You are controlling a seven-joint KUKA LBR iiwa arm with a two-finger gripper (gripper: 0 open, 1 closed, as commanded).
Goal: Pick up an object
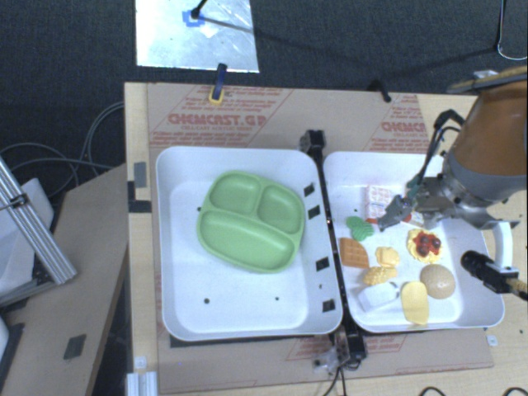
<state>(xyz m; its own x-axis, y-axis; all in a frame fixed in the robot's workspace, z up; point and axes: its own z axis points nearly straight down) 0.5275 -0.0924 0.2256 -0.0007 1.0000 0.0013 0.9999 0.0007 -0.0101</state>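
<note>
Gripper (394, 212) low over right bin (487, 308), finger spread not discernible; green toy (359, 227) lies just beside its tip, down-left, waffle (354, 253) and yellow pieces (381, 266) farther down; green plate (252, 220) well apart in left bin (177, 304)

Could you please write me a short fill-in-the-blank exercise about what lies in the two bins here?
1. The green divided plate lies in the ____ bin as the camera sees it.
2. The divided plate has ____ compartments.
3. The toy food pieces, such as the brown round piece, lie in the ____ bin.
4. The gripper hangs over the ____ bin.

Missing words: left; three; right; right
</note>
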